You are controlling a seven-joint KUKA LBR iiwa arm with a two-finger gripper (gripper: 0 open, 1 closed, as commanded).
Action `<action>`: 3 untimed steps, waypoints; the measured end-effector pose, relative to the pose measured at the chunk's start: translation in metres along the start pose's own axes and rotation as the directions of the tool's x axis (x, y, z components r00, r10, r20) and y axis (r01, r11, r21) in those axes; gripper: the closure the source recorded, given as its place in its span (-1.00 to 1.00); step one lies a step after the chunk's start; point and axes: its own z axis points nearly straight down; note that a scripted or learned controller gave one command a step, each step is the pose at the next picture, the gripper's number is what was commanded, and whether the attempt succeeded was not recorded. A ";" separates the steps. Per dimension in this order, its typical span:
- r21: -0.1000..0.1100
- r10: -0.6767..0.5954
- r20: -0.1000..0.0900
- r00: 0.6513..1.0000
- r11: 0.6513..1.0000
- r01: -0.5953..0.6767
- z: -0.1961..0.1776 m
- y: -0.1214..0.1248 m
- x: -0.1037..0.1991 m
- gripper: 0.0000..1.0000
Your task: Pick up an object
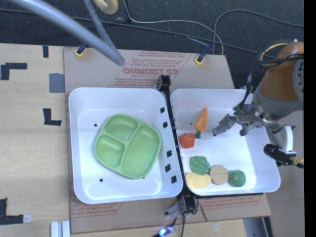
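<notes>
The right bin (256,147) holds an orange carrot (201,118), a red tomato-like piece (186,140), a green leafy piece (199,164), a tan round piece (218,174), a green ball (237,177) and a yellow piece (197,181). My gripper (233,128) hangs over the middle right of this bin, to the right of the carrot and apart from it. Its fingers are spread open with nothing between them. The arm's grey and orange wrist (281,85) rises behind it.
The left bin (79,132) holds a green sectioned plate (128,144). A black divider (170,137) runs between the bins. Cables (217,28) trail across the dark floor at the back. A grey pole (59,16) slants across the top left.
</notes>
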 end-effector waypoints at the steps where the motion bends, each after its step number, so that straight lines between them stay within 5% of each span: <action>1: -0.012 -0.003 0.002 1.000 1.000 0.004 -0.007 0.003 0.000 -1.00; 3: -0.014 -0.004 0.005 1.000 1.000 0.004 0.093 0.009 -0.003 -1.00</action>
